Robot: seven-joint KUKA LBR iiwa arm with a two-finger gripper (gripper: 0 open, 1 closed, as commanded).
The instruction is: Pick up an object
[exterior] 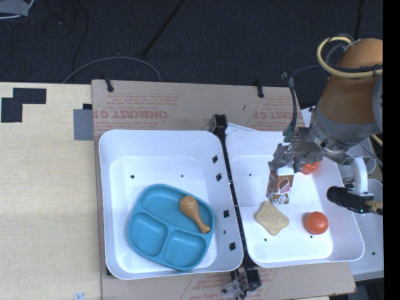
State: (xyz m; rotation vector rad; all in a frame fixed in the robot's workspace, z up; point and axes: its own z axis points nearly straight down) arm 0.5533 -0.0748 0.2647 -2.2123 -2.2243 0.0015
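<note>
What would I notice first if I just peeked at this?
Probably the bright blue tray in the left bin, with a toy drumstick lying on it. Then the big grey and orange robot arm over the right bin, its gripper at a small carton beside a cracker and a red ball.

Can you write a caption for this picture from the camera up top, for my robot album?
Robot gripper reaches over a small carton in the right bin; a chicken leg lies on the blue tray.
</note>
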